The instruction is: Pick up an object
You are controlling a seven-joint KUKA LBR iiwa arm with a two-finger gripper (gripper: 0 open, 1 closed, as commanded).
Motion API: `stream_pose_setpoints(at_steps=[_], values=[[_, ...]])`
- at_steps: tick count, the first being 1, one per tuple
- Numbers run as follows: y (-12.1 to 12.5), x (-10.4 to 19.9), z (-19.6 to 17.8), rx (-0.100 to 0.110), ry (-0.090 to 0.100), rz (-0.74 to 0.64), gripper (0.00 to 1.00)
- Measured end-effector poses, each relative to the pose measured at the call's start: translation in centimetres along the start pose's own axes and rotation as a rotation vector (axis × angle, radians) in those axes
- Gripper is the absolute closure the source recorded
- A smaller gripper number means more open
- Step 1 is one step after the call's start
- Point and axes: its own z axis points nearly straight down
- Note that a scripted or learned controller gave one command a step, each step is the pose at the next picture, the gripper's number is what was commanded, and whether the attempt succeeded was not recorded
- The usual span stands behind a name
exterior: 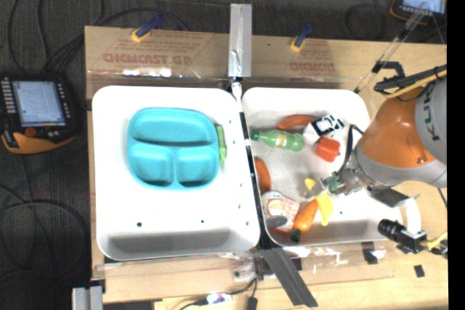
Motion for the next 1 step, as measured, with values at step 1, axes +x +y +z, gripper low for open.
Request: stream_pose_setpoints(at_steps=[1], values=[[5.91, 4.85, -13.99, 0.017, 0.005, 0.052, 1.0]])
